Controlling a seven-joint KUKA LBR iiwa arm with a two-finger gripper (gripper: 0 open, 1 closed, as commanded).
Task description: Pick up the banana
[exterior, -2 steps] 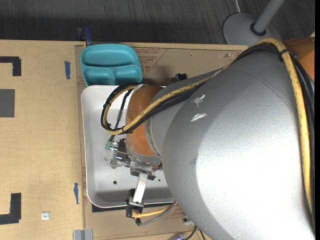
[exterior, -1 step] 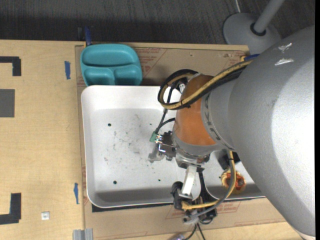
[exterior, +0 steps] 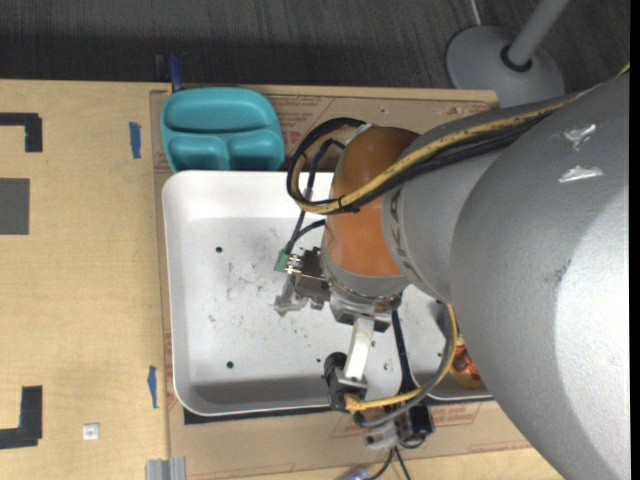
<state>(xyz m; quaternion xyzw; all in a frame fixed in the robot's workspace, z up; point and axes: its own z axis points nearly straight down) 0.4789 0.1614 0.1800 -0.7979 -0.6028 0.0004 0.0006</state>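
My grey arm reaches in from the right and hangs over the right part of the left white bin (exterior: 200, 268). Its orange band (exterior: 365, 218) faces the camera, so I look down along the wrist. Below the band, grey gripper parts (exterior: 300, 293) with a small green piece stick out to the left, low over the bin floor. The arm's bulk hides most of the right bin. At that bin's near edge, a small orange-yellow sliver (exterior: 462, 364) peeks out beside the arm; I cannot tell what it is.
A teal divided tray (exterior: 222, 128) stands just behind the left bin. Black and yellow cables (exterior: 320, 168) loop around the wrist. Cardboard (exterior: 80, 268) covers the bench to the left. A grey stand base (exterior: 490, 58) sits at the back right.
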